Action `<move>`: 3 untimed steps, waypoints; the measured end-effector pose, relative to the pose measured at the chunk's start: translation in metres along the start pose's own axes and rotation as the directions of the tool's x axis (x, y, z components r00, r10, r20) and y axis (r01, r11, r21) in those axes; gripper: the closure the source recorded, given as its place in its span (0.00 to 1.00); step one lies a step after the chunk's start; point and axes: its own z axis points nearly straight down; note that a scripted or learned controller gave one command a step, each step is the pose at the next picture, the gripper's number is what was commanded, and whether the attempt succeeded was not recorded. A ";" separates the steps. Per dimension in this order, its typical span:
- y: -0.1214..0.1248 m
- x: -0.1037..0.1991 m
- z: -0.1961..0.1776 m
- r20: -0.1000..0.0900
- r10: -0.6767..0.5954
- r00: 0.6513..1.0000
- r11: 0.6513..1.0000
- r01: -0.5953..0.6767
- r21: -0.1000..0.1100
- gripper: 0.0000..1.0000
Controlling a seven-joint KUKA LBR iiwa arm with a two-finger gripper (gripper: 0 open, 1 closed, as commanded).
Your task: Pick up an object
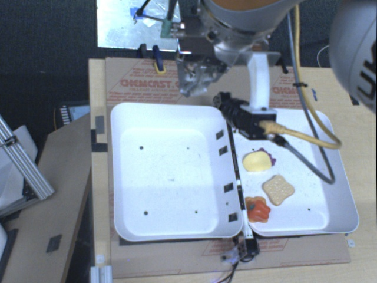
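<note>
Several small objects lie in the right bin [330, 205], near its left wall. A pale yellow rounded piece [256, 161] sits furthest back, with a bit of something purple [270, 155] at its far side. In front of it lies a tan toast-shaped piece [277, 190], and a red and orange object [257, 210] rests in the near left corner. My gripper [197, 82] hangs high over the cardboard, just behind the far rim of the left bin [171, 175]. It is well away from all the objects and looks blurred.
A black fitting [244, 119] with a yellow hose [306, 137] and a grey cable reaches over the far part of the right bin. A white cylinder [259, 87] stands behind it. A blue and yellow clamp [158, 61] sits at the cardboard's back edge.
</note>
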 end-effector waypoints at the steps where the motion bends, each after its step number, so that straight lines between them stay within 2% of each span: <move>1: 0.000 -0.001 0.000 0.000 0.002 1.000 1.000 -0.002 0.001 0.00; 2: 0.000 -0.001 -0.011 -0.002 -0.001 1.000 1.000 0.001 -0.001 1.00; 3: -0.020 -0.093 0.000 0.002 0.014 1.000 1.000 -0.014 0.001 1.00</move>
